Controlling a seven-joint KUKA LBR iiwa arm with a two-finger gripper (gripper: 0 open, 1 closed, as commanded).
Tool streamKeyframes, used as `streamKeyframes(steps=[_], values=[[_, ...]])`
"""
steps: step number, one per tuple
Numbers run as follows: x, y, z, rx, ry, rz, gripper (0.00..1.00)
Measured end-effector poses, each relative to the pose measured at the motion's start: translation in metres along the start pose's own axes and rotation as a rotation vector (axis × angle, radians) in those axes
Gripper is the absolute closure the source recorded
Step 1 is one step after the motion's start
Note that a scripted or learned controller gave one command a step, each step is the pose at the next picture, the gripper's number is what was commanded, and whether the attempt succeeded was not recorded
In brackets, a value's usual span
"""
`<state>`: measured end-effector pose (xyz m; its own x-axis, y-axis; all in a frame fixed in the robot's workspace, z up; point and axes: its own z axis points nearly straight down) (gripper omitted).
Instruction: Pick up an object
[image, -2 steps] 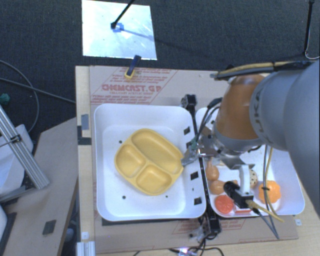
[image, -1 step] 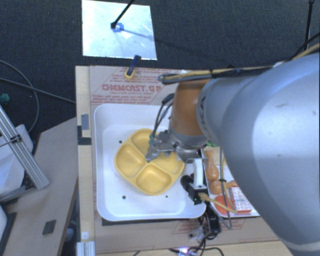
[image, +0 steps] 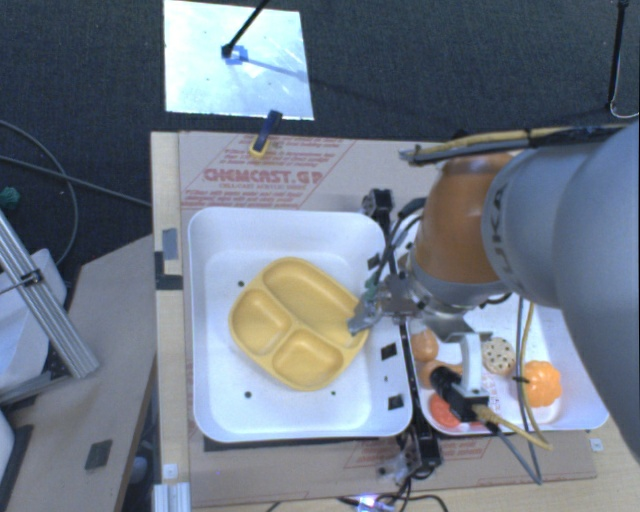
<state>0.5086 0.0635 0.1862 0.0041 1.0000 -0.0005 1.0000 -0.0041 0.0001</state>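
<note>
From above, the yellow plastic plate with three hollows (image: 297, 322) lies in the left white bin (image: 215, 300). The grey gripper (image: 364, 318) touches the plate's right edge; I cannot tell its grip. Small toys sit in the right white bin (image: 590, 410).

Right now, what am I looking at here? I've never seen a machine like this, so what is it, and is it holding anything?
This is one camera looking down at a slant on a bench. The big grey and orange shape is a robot arm reaching in from the right. Its gripper sits at the edge of a yellow divided plate lying in the left white bin. Whether it grips the plate is unclear. The right bin holds small toy foods, including a cookie and an orange piece.
</note>
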Motion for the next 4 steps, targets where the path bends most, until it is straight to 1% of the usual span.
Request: streamKeyframes(steps=[1,2,3,4], values=[[0.054,0.045,0.079,-0.017,0.003,-0.003,0.0],[-0.011,0.026,0.048,-0.001,-0.01,0.0,0.0],[0.048,0.11,-0.072,-0.02,0.005,-0.015,0.0],[0.002,0.077,-0.127,-0.005,0.001,-0.002,0.0]])
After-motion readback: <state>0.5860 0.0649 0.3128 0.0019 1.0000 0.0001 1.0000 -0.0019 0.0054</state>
